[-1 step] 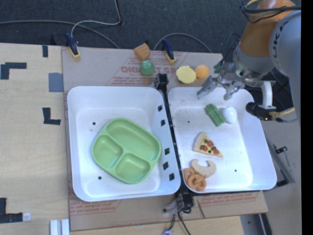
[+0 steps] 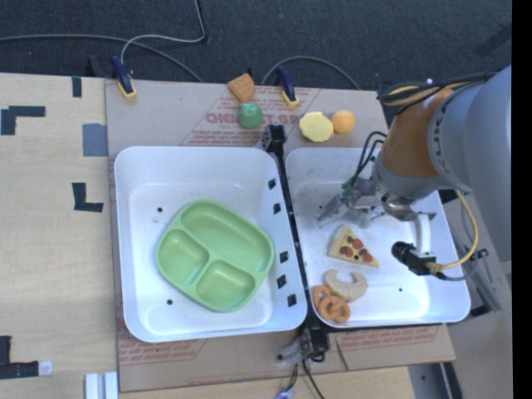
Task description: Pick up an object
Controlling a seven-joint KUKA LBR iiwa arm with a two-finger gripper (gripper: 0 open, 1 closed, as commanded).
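My gripper point(image 2: 350, 213) hangs low in the right bin point(image 2: 432, 306), near its upper left part, with its fingers spread open and nothing between them. Just below it lies a toy pizza slice point(image 2: 352, 247), apart from the fingertips. Further toward the front of that bin are a beige curved biscuit piece point(image 2: 347, 284) and a brown pretzel point(image 2: 332, 307), touching each other. A green divided plate point(image 2: 216, 254) lies in the left bin point(image 2: 137, 181).
Behind the bins, on the cardboard, sit an orange block point(image 2: 242, 86), a green ball point(image 2: 250, 115), a yellow lemon point(image 2: 316, 126) and a small orange point(image 2: 342, 122). Two blue clamps point(image 2: 125, 80) hold the back edge. Black clips line the divider point(image 2: 287, 223) between the bins.
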